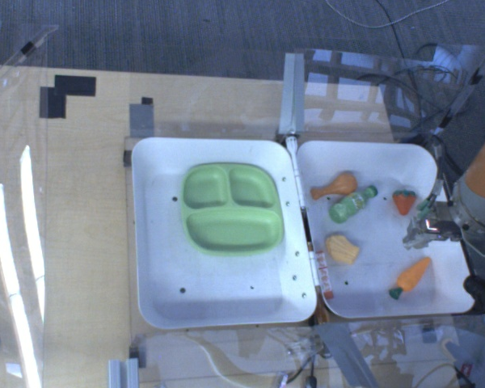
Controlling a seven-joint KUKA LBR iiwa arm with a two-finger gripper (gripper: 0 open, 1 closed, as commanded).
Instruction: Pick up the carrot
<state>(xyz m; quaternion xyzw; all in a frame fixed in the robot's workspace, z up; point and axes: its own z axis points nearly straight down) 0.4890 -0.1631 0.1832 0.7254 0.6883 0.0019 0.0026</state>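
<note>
An orange toy carrot with a green stem end [411, 277] lies tilted near the front right corner of the shallow white right-hand bin [372, 301]. Just above it hangs the metal two-finger gripper [424, 229], its grip impossible to judge, on the grey arm with an orange band [478, 186]. Nearby lie a red strawberry [403, 201] and a green bottle [352, 204].

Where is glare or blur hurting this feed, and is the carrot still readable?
Camera view: bright glare streaks sit on the bench's left, away from the bins. The carrot in the right bin is evenly lit and readable, with a soft shadow. The gripper looks slightly blurred at the bin's right edge.
</note>
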